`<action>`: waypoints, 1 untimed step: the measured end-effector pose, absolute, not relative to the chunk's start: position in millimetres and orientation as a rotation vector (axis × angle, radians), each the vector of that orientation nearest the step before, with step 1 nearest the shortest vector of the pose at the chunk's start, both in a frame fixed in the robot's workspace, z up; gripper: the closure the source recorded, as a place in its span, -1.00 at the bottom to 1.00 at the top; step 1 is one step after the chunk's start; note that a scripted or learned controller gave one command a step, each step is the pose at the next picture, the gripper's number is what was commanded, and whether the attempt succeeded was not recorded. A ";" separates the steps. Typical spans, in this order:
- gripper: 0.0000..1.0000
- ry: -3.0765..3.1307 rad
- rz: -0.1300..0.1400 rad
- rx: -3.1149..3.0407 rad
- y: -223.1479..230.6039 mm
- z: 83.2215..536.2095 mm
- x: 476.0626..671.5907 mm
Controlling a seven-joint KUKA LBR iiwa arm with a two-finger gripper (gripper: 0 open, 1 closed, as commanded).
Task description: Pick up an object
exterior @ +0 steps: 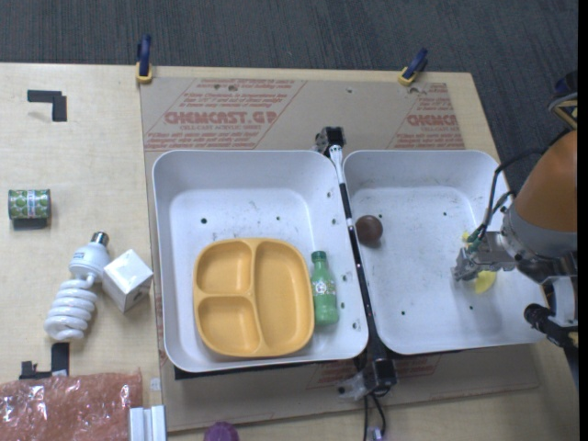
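Hand (pixel 475 266) hangs low in the right bin (pixel 413 333), touching a small yellow object (pixel 484 282); its grip cannot be told. Grasping step underway; next, a clean lift would confirm it.

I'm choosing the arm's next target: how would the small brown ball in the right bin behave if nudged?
The brown ball looks round, so it would probably roll away on the flat bin floor. It sits beside the right bin's left wall, which may stop it. It appears small and likely light.
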State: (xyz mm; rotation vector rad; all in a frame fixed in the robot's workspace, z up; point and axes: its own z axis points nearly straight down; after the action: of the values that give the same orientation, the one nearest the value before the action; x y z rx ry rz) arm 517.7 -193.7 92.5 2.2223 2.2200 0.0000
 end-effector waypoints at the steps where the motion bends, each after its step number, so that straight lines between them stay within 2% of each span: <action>1: 1.00 2.220 0.000 2.223 -180.3 92.4 505.1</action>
State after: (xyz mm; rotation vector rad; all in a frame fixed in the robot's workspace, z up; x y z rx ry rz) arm 505.1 -180.3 92.4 2.2226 2.2198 0.0002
